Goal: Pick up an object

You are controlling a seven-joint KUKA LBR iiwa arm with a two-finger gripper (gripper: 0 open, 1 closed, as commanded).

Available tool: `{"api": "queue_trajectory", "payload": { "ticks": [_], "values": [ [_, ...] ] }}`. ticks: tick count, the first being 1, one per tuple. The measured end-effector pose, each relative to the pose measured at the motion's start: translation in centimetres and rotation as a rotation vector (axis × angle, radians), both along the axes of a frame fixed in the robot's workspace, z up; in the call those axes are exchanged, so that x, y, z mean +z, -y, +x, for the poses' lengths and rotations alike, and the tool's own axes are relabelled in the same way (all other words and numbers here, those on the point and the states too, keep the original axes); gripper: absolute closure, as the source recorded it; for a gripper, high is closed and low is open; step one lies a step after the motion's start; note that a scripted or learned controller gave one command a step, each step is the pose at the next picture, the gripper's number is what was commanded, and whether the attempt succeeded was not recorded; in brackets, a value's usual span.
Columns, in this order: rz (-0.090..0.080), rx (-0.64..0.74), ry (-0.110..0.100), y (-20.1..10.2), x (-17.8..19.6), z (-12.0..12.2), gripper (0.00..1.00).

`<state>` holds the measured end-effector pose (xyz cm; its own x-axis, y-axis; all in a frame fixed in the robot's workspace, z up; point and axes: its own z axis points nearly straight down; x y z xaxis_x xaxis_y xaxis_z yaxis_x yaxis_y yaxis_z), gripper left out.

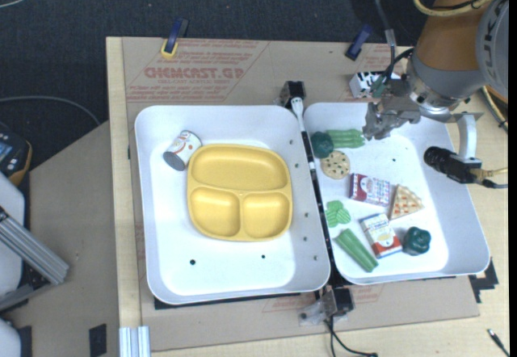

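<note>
The gripper (376,131), its state unclear, is hovering beside the green toy pickle (346,138), seemingly light, stiff, best pinched midway.

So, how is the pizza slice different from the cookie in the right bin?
The pizza slice is a triangle with orange and red tones; the cookie is round, tan with dark spots. The pizza slice lies toward the bin's right, the cookie near its left wall. Both are small toy foods lying flat in the right bin.
</note>
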<state>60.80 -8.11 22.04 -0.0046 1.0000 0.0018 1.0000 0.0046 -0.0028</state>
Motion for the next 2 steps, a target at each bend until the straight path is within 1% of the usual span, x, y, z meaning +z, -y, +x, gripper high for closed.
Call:
{"api": "queue_trajectory", "payload": {
  "ticks": [1,2],
  "values": [
    [0.001,0.003,0.005,-6.3,0.9,0.4,1.00],
    [-0.002,-0.003,0.007,-6.0,1.2,1.6,1.00]
  ]
}}
